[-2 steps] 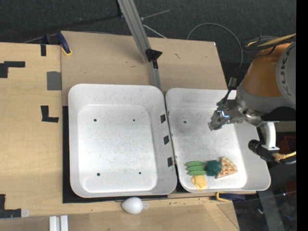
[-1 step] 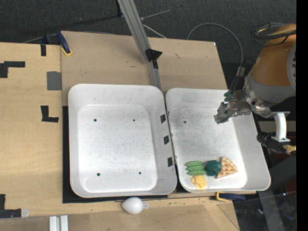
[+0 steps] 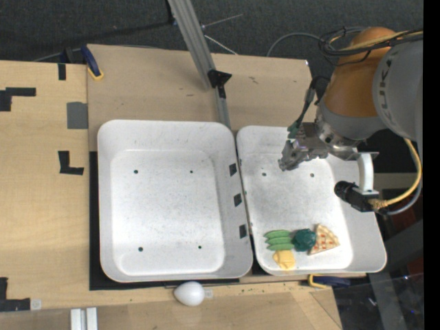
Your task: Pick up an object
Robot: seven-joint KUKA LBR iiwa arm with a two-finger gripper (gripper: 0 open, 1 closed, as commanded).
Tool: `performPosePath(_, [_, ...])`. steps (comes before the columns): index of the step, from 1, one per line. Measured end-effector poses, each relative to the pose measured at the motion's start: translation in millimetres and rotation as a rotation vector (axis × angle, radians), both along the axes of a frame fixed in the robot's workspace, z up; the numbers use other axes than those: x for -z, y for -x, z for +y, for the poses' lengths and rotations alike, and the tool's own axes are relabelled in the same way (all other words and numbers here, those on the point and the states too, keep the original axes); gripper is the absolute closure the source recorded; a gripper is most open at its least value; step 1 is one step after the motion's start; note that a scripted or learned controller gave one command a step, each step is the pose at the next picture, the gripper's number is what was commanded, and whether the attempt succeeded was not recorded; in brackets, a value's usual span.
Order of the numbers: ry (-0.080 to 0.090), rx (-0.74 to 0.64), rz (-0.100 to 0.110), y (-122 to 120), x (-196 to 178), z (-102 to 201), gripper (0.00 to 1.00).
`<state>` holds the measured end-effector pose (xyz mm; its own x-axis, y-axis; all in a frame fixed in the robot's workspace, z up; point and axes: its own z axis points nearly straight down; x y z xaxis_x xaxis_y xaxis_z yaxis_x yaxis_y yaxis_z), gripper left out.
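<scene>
In the right bin, near its far edge, the gripper hangs above bare floor; whether the jaws are apart or together I cannot tell. All candidate objects sit clustered at the near edge of that bin, well apart from the gripper: green pea pods, a dark green broccoli piece, a yellow piece, a pizza slice. The pods' long axis runs left-right; the slice's tip points far-left. Clustering probably makes a clean single grasp harder
</scene>
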<state>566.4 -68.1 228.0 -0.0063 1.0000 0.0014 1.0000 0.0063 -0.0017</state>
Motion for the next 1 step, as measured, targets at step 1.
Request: performPosePath(1, [0.000,-0.001,-0.002,-17.6,-9.7,49.9,1.00])
